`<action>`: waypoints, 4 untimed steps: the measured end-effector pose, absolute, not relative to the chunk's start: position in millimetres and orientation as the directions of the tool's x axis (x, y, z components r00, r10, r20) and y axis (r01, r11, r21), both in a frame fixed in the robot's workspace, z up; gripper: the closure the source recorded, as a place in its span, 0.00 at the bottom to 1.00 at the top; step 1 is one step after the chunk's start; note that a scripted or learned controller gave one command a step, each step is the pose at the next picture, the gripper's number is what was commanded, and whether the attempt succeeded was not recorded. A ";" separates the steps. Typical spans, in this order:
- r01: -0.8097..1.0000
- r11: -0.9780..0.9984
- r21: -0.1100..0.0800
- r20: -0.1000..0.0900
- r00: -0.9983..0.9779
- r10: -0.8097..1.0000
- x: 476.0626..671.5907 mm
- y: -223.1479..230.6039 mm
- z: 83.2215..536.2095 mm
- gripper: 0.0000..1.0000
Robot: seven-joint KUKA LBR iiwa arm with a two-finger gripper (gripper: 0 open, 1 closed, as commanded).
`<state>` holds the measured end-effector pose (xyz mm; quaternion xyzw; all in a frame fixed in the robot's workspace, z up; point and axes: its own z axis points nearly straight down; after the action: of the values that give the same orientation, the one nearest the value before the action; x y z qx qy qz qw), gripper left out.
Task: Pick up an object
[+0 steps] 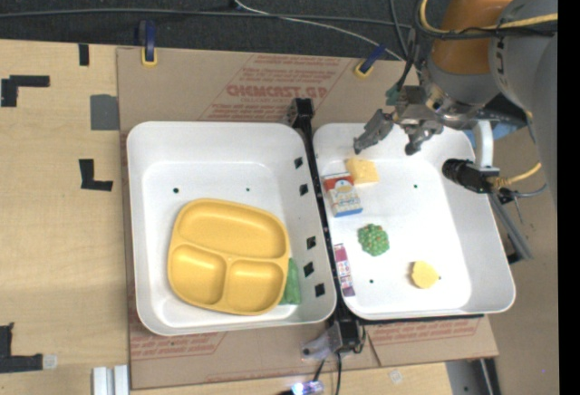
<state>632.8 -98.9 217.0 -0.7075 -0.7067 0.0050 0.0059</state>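
Nearest you, the yellow disc (424,274) and green toy (372,239) lie well below the jaws in the right bin (489,230). Closer in, the carton (342,196) and yellow block (362,170) sit just beneath them. Your gripper (395,138) hangs spread wide, holding nothing.

the gripper (392,138) hangs spread and empty over the right bin (471,280), above a yellow block (362,170), a small carton (343,195) and a green lump (372,239). a yellow tray (228,255) lies in the left bin (154,158).
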 end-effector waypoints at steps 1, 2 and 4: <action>1.000 0.002 -0.002 0.000 -0.002 1.000 635.5 -98.7 225.5 0.00; 1.000 0.001 -0.004 -0.001 -0.001 1.000 635.9 -104.8 180.2 0.00; 1.000 0.001 0.004 -0.003 -0.001 1.000 643.0 -101.7 87.8 0.00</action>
<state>643.0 -101.7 87.8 -0.7068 -0.7075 -0.0004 -0.0026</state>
